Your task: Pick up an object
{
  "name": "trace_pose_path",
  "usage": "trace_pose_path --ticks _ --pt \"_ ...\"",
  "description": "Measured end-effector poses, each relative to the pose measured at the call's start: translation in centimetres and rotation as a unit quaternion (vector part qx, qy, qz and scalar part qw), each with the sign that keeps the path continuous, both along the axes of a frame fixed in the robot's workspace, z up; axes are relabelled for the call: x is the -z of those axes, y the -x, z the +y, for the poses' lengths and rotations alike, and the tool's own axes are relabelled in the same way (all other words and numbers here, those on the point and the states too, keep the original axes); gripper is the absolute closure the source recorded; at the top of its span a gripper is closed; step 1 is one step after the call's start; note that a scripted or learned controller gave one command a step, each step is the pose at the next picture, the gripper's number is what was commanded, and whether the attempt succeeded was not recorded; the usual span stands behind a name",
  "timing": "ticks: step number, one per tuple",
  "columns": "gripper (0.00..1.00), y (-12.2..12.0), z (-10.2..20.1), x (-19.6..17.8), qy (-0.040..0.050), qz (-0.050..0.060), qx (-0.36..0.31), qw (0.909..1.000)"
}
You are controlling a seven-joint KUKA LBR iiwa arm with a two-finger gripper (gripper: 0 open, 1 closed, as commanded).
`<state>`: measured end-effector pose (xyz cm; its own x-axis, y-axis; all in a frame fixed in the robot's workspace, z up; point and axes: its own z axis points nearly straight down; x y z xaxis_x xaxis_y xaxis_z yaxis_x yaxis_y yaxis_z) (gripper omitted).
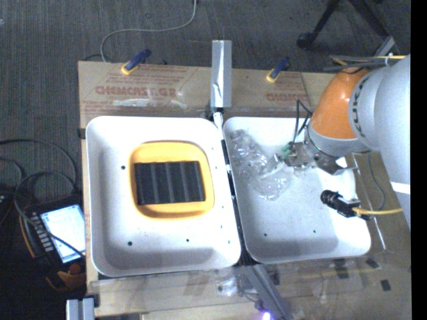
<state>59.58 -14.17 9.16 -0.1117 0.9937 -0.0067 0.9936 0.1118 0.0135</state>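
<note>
Two shallow white bins side by side on the bench, meeting along a thin dark seam.

In the left bin [100, 179], a yellow tray [173, 209] lying flat near the middle, with a black ribbed insert [169, 183] set into its top. Well apart from the arm, with the shared bin walls between.

In the right bin [313, 242], a crumpled piece of clear plastic [257, 169] in the upper left part, close to the wall shared with the other bin. Faint against the white floor, so hard to trace its edges.

Reaching in from the right, the grey arm [387, 112], its orange band [337, 112] covering the right bin's upper right corner. Below the band, the gripper [293, 157], low over the upper middle of the bin and just beside the right edge of the plastic. Cannot tell whether touching it. Cannot tell either whether the gripper is clenched or released: small, blurred and partly tucked under the wrist.

Behind the bins, a brown cardboard sheet [147, 92] with red print, pinned at its far edge by two blue-and-yellow clamps [135, 61]. Upright at the back, in line with the seam, a metal post [221, 72].

On the dark carpet to the left, a tablet [60, 229] with a lit screen, ringed by loose cables [30, 159]. At top right, the legs of a chair base [340, 12].
</note>
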Motion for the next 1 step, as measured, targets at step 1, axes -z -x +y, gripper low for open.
trace_pose_path --ticks 1 --pt "0.0 1.18 3.07 -0.04 0.0002 -0.001 0.003 1.0"
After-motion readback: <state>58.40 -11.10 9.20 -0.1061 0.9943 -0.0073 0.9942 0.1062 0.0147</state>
